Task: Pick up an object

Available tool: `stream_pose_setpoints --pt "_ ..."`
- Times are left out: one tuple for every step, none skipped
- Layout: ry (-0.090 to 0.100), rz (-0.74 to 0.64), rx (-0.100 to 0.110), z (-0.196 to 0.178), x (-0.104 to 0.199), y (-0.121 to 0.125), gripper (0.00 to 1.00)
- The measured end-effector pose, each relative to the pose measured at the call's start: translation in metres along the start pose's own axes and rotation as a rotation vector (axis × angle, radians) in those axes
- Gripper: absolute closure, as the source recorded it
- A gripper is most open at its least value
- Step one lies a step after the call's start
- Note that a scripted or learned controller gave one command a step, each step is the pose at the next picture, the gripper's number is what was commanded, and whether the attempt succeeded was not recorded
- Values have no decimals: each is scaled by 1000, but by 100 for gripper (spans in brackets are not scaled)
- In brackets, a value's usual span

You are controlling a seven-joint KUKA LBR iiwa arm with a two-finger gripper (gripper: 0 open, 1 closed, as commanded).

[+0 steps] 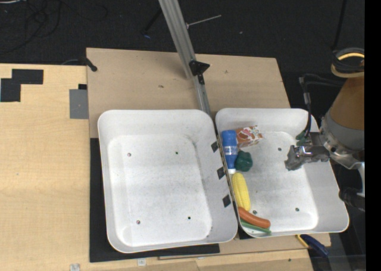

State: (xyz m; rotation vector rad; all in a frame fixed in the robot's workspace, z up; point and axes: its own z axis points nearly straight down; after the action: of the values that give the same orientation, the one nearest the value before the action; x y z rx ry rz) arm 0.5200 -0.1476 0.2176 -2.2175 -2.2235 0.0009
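Several small objects lie along the left side of the right bin [309, 219]: a blue and white bottle [228, 146], a red and white packet [249, 136], a dark green block [243, 161], a yellow corn cob [240, 190] and an orange-red hot dog [255, 221]. My gripper [293, 161] hangs over the right part of that bin, well to the right of the objects. I see nothing between its fingers.
The left bin [156, 180] sits beside the right one, with a divider and black clips between them. A slanted metal rail [178, 31] rises behind the bins. The arm's orange band [351, 103] is at the right edge.
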Motion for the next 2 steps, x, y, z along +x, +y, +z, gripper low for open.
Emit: stream_pose_setpoints --pt "1 -2 1 9 51 19 100" --pt "1 -1 1 10 92 35 100"
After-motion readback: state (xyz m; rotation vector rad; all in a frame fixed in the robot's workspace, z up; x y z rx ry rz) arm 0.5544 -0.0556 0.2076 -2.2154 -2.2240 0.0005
